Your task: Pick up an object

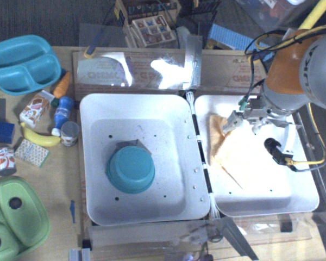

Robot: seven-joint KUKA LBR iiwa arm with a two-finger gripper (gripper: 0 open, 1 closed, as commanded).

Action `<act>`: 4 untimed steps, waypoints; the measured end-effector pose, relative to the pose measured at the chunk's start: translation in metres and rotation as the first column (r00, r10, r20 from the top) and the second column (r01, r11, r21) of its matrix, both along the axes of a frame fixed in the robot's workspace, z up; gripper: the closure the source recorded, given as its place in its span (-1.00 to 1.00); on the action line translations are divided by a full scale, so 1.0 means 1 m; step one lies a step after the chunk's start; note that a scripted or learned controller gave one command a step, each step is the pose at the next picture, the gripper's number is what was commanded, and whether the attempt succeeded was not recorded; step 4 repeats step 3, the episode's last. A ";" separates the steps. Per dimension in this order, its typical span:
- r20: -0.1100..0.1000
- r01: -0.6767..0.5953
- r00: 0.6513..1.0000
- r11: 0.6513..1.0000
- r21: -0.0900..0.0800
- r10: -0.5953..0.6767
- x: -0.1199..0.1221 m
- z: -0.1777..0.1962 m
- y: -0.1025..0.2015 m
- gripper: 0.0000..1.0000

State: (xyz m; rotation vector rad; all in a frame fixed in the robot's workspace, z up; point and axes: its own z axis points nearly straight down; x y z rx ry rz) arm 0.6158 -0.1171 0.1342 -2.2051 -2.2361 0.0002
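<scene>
The two white bins fill the middle of the frame: the left bin point(92, 118) carries an upturned teal bowl point(131, 168) at its centre, and the right bin point(301, 200) holds a flat tan piece, perhaps a slice of toast or a wedge of cloth point(221, 145), lying along its left wall under strong glare. The grey arm point(299, 64) with its orange band enters from the upper right of the frame and bends down over the right bin, and its gripper point(244, 117) sits near the bin's upper middle, just right of the tan piece's upper end. Whether the pincer is released or clenched cannot be told from this slant, and nothing is visibly held. The likeliest target, judging by nearness, is the tan piece, and it looks risky: it lies flat and thin against the floor and hard by the wall, so a descent could scrape the bin or close on nothing. The glare may also hide its edges. A black cable point(285, 159) trails across the bin's right side and could snag as the wrist turns.
</scene>
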 end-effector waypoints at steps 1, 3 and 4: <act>0.010 -0.028 1.000 1.000 -0.002 0.028 0.024 -0.042 0.020 -1.00; 0.003 -0.237 0.972 0.972 -0.003 0.237 0.052 0.067 0.060 1.00; 0.003 -0.237 0.972 0.972 -0.003 0.237 0.052 0.067 0.060 1.00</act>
